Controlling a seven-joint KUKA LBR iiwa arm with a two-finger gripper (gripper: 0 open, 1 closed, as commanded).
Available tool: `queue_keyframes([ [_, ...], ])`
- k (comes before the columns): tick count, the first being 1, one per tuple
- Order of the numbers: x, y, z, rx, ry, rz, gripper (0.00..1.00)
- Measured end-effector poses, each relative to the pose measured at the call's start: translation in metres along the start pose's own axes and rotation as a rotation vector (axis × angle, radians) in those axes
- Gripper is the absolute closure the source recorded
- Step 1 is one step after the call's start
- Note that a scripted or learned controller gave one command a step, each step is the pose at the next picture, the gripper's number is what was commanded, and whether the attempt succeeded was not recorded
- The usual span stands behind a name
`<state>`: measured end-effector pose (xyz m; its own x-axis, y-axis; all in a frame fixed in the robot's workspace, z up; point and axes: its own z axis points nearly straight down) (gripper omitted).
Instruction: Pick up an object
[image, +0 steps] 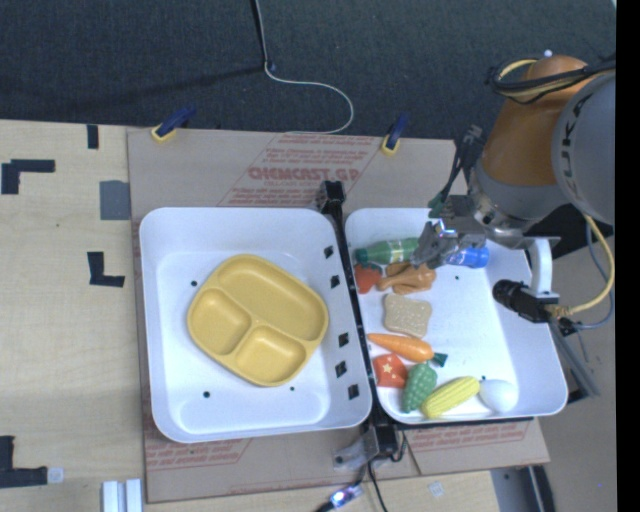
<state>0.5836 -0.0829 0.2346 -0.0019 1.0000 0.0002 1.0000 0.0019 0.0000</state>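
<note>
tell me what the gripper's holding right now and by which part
It cannot be told. The gripper sits low at the far end of the right bin, just above the green bottle and a brown food piece.

A: Bins? 2 white ones, left bin (160, 330) & right bin (520, 350).

B: Left has 1 yellow plate (258, 318) w/ 3 sections. Right?

A: Approx 9 toy foods: 1 green bottle (388, 250), 1 blue item (470, 258), 1 brown piece (410, 280), 1 bread slice (407, 316), 1 carrot (402, 346), 1 red piece (388, 370), 1 green veg (420, 386), 1 corn cob (450, 395), 1 white egg (497, 394).

B: Clamps on the board: 2, one yellow-blue (172, 123), one at (394, 134).
</note>
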Motion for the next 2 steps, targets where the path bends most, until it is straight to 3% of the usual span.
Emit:
queue_keyframes([
  [1,-0.01,-0.001,0.003,0.002,-0.001,0.002,1.0],
  [2,0.003,-0.007,0.016,0.003,-0.001,0.001,1.0],
])
